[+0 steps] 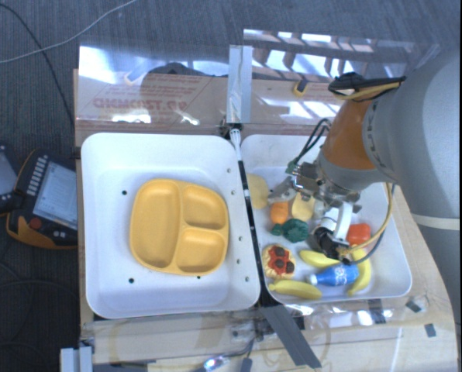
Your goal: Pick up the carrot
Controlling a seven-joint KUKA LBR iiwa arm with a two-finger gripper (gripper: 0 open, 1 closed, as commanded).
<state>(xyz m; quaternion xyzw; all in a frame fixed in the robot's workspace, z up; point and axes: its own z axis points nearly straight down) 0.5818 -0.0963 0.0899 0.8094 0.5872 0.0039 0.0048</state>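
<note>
Grey and bulky, the KUKA arm [417,130] comes in from the right and bends over the right bin [398,273], its orange band [347,142] sitting above the wrist. The left bin [107,208], touching the right bin along their shared rim, carries a yellow three-compartment plate [179,226] lying flat near its middle.

The gripper [324,208] hangs low over the middle of the right bin, among the toy food; whether its fingers are spread or pressed together cannot be told from this angle, and nothing can be seen pinched between them.

The carrot [280,212], an orange piece with a dark green leafy top [295,229] just below it, lies in the right bin's left half, just left of the gripper and apparently clear of it. A pale yellow piece [256,186] rests against the bin's left wall above the carrot. Below the carrot sits a small pizza slice with red dots [278,260]. Along the bin's near wall lies a banana [294,288], and a second banana [318,259] lies right of the pizza slice. A blue bottle [338,277] rests between the bananas, with another yellow curved piece [362,276] at its right. A red-orange piece [359,233] sits to the gripper's right.

Left of the left bin, on the floor, lies a teach pendant [46,200].
</note>
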